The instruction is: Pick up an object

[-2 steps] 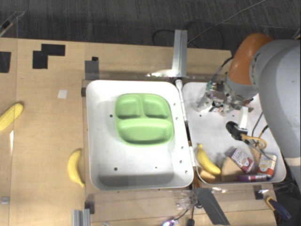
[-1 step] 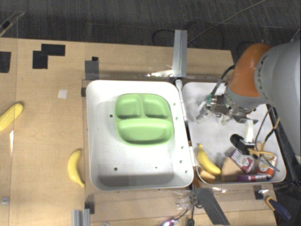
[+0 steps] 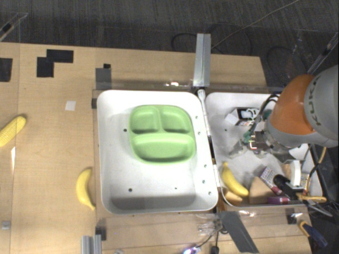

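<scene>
Wooden bench holds two white bins: the left bin [image 3: 108, 142] contains a green divided plate [image 3: 161, 133]. At lower right, the right bin [image 3: 222, 107] holds a banana [image 3: 233, 181], its long axis running upper left to lower right, among small clutter. Whether the gripper [image 3: 253, 140] is clenched cannot be told.

Both white bins, the left bin [image 3: 106, 157] and the right bin [image 3: 217, 107], look like smooth plastic with a soft sheen. The green divided tray [image 3: 161, 133] at centre frame is matt plastic. The table [image 3: 47, 157] on the left is pale, matt wood-like board. The arm's orange band [image 3: 290, 109] at right is glossy. The banana [image 3: 233, 180] in the right bin has a smooth, slightly shiny skin.
</scene>
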Robot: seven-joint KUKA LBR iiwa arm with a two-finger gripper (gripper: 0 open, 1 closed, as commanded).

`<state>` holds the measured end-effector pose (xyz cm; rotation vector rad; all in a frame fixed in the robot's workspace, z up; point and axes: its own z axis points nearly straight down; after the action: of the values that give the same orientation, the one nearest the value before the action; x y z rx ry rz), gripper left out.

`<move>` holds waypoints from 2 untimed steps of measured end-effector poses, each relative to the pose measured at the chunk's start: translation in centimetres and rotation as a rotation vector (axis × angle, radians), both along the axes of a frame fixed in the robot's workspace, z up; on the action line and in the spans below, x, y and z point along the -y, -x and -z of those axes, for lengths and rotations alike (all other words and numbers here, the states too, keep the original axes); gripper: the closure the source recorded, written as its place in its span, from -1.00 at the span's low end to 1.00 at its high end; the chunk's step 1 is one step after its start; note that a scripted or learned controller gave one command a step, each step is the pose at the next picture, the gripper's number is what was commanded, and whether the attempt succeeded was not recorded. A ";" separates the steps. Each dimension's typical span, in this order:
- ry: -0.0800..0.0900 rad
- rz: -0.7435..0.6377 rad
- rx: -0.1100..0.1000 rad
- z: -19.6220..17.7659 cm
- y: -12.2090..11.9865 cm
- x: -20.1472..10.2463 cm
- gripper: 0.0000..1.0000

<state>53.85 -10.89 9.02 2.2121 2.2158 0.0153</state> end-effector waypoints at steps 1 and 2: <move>0.004 -0.273 -0.006 -0.9 -8.6 4.0 -1.00; -0.007 -0.208 -0.051 -0.2 -12.4 4.3 -1.00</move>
<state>66.29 -15.22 9.27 1.9966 2.4661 -0.0326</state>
